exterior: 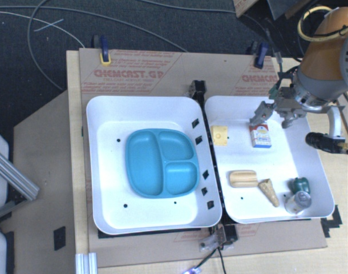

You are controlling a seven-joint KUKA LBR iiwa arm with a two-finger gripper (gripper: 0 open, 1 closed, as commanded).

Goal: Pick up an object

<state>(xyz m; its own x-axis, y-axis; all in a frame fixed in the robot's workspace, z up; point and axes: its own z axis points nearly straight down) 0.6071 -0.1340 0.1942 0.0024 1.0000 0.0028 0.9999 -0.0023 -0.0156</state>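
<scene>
A: What is the small carton (261,136) like?

B: A little box, red and white with a blue lower edge, lying flat in the right bin (311,170).

A: And the tool (275,115)?

B: It hangs over the bin's far part, fingers spread apart, nothing between them. The carton lies just below the nearer fingertip, a shade toward the left bin (100,153), which holds a blue divided plate (161,162).

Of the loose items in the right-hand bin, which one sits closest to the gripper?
The small red-and-white box, right under the gripper. The yellow square, tan roll, wedge and green bottle lie farther off.
</scene>
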